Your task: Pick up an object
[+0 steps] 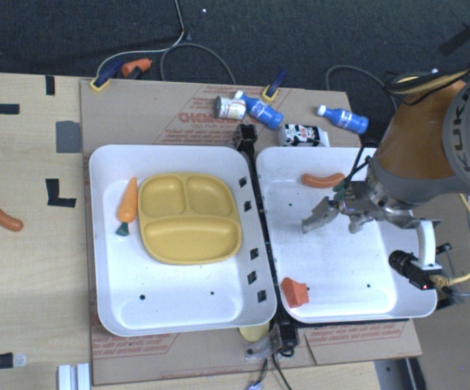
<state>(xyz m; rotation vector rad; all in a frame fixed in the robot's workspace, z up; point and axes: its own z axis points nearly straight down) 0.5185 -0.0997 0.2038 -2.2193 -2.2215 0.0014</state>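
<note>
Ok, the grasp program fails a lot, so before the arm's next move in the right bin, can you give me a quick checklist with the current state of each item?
1. Gripper is over the right bin: ok.
2. Fingers spread, nothing between them: ok.
3. A target within the bin: ok, the sausage lies near the far wall and the orange block near the front left corner.
4. Gripper lined up over a target: not ok, it sits between the two, above bare floor.
5. Height above the bin floor: cannot tell from this slanted view.
6. Left bin items, the yellow plate and carrot, are away from the arm: ok.
</note>
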